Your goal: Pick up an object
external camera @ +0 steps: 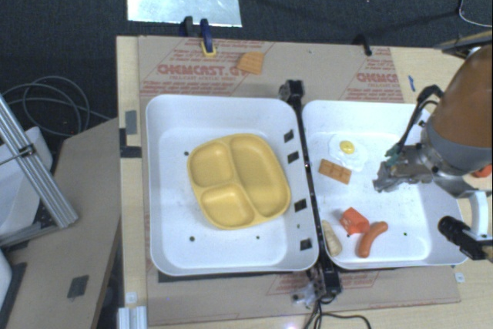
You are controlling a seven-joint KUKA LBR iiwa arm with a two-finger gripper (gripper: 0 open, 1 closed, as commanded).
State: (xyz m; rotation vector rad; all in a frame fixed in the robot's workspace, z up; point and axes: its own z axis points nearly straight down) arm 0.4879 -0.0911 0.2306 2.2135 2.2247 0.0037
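Observation:
In the right bin (400,115) lie a fried egg (347,149), a brown waffle piece (335,172), a small red block (353,220), an orange-red sausage (370,237) and a pale beige piece (332,238) at the front left corner. My gripper (389,176) hangs over the middle of this bin, right of the waffle and above the red block. Nothing shows between its fingers.
The left bin (169,127) holds a yellow three-compartment plate (239,179). A black divider (303,166) runs between the bins. An orange sponge-like piece (250,62) lies on the cardboard behind the bins, near a blue-yellow clamp (206,38). The arm's body (462,119) covers the right bin's right side.

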